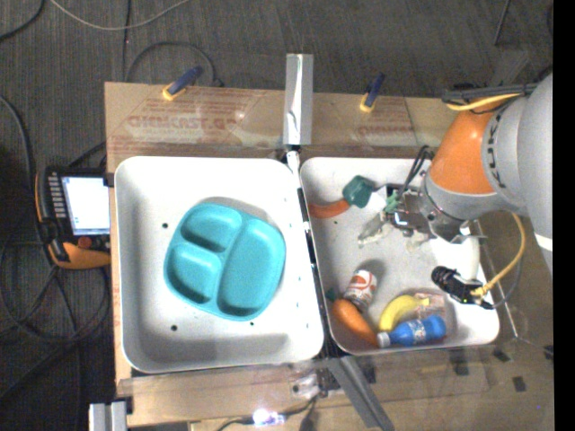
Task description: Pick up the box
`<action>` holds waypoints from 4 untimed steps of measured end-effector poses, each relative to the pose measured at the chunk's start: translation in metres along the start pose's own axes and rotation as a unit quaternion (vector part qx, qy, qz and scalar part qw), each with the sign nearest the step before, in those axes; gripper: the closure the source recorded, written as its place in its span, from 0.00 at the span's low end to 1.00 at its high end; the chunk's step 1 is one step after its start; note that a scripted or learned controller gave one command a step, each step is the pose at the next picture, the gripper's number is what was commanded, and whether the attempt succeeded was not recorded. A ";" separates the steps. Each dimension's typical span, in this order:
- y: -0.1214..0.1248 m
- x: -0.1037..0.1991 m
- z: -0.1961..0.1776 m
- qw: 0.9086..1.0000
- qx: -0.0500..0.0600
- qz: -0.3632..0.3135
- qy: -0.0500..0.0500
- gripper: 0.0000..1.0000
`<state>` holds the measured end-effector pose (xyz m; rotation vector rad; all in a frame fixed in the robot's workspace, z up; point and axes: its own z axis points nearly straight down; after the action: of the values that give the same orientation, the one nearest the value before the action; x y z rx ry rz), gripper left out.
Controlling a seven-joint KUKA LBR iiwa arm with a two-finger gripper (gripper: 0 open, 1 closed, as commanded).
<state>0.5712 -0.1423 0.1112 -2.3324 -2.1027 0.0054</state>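
The box (359,189) is small and teal, and it lies in the far left part of the right bin (485,330), touching the tip of an orange pepper (328,208). My gripper (375,229) hangs low over the bin floor just in front of the box and slightly to its right, apart from it. It is open, with nothing between its fingers. The grey arm with its orange band (463,164) reaches in from the right.
The near end of the right bin holds a red and white can (361,285), an orange carrot (352,320), a banana (404,310) and a blue bottle (415,331). A teal divided plate (226,259) lies in the left bin (135,196).
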 end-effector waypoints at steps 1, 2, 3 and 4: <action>-0.029 0.024 0.020 1.000 -0.010 0.017 -0.003 0.00; 0.021 0.003 0.021 0.997 -0.007 0.081 0.001 0.00; 0.019 -0.020 0.003 0.988 0.000 0.157 0.000 0.00; 0.006 -0.010 -0.020 0.958 0.001 0.287 0.000 0.00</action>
<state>0.5761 -0.1525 0.1307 -2.8388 -1.3440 0.0077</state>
